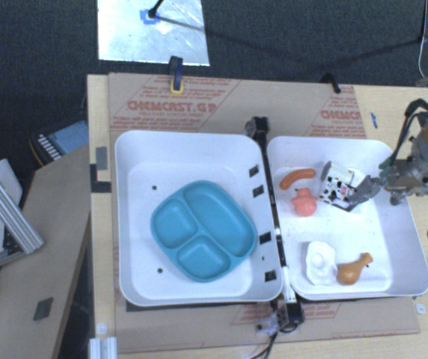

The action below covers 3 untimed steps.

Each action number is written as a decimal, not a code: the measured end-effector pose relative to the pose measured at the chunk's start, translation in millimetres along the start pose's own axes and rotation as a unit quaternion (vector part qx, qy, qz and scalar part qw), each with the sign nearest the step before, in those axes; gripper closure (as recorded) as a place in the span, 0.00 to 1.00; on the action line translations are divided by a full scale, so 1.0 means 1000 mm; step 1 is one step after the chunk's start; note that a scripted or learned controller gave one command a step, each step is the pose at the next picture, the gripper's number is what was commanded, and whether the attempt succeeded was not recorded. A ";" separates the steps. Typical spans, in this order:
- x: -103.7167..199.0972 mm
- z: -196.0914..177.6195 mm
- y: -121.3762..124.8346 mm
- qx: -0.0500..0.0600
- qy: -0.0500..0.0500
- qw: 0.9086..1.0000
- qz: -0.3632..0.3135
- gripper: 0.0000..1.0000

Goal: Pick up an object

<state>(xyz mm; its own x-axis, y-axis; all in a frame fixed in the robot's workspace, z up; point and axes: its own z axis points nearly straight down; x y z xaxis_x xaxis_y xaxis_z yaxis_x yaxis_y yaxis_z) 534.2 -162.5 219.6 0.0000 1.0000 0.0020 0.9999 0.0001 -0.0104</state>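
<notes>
A small white box with black and red print (339, 185) lies in the right white bin (405, 234), beside a pink toy (304, 202) and orange sausage (297, 177). The gripper (360, 194) touches it; whether its fingers are spread, I cannot tell.

Red lettering is read on the brown cardboard sheet (199, 99) laid under the two bins: "CHEMCAST GP" is printed behind the left bin (the last letters are faint, so the ending is not certain). The same red print (343, 115) is seen again behind the right bin, turned at a slant and cut off by the bin's edge. On the small white card (339, 185) in the right bin, dark marks are noted, too small to be read.
</notes>
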 end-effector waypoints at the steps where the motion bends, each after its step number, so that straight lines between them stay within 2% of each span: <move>1: 0.000 -0.006 0.003 -0.006 -0.001 1.000 -0.002 0.00; 2: -0.003 0.038 0.008 -0.004 -0.001 1.000 -0.001 0.00; 3: -0.006 0.086 -0.001 -0.004 -0.001 1.000 0.000 0.00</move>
<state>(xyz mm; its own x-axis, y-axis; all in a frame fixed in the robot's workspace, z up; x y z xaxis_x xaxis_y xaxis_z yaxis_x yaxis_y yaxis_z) 532.6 -168.7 133.6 -0.0005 1.0000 0.0008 1.0000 0.0005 -0.0029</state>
